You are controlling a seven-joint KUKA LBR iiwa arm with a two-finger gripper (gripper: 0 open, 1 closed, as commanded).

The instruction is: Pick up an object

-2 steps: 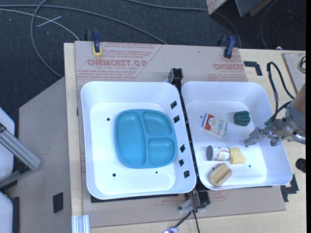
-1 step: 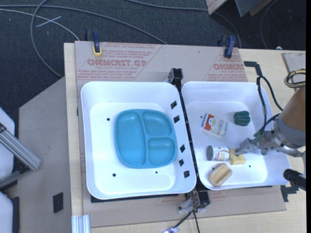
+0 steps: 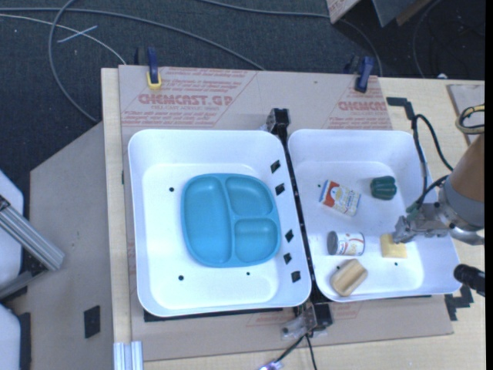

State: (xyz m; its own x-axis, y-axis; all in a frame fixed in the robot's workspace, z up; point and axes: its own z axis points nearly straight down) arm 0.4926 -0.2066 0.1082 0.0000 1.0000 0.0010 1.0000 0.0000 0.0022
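the pick looks barely begun, judging by how things lie: nothing is lifted, and every loose item sits on the floor of the right bin (image 3: 400,141). taking that bin as the landmark, the left bin (image 3: 146,206) lies alongside it across the shared centre wall and holds a blue divided tray (image 3: 231,219).

the arm (image 3: 468,187) reaches over the right bin's right wall, wrist bent down toward the floor. the gripper (image 3: 408,231) sits low in the bin's right half, just above the yellow block (image 3: 394,247), which looks like the target; whether it touches the block is unclear. the metal tip is too small and blurred to say whether it stands apart or together, so i cannot tell. no object is seen clamped in it.

inside the bin, the small carton (image 3: 340,197) is near the middle, the tan block (image 3: 348,277) by the near wall, the can (image 3: 347,243) between them, and the green object (image 3: 383,187) toward the far right.

left to do, in my view: settle on the block, close, lift.
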